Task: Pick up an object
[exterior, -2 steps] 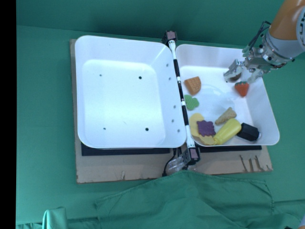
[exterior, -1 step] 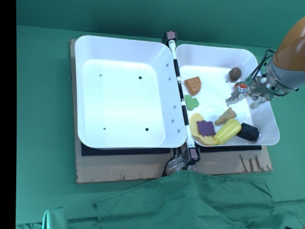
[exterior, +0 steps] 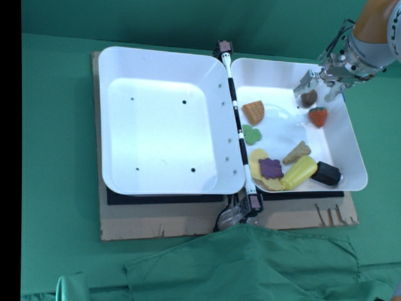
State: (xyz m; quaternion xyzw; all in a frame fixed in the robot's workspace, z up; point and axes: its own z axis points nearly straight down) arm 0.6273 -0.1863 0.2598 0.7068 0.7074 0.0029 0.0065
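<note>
My gripper (exterior: 319, 88) hangs over the far right part of the right bin (exterior: 351, 144), its two fingers spread open. A small brown object (exterior: 308, 98) lies on the bin floor just below the left finger, not between the fingers. A red strawberry (exterior: 317, 116) sits a little nearer the camera. Further objects in this bin are an orange waffle piece (exterior: 254, 111), a green piece (exterior: 251, 134), a tan wedge (exterior: 297, 152), a yellow bottle (exterior: 299, 172), a purple piece (exterior: 270, 167) and a black block (exterior: 326, 174).
The left bin (exterior: 106, 124) stands beside the right one, and a black-and-white divider bar (exterior: 237, 121) runs between them. Both bins rest on a cardboard sheet (exterior: 156, 227). Green cloth (exterior: 250, 262) is bunched at the front.
</note>
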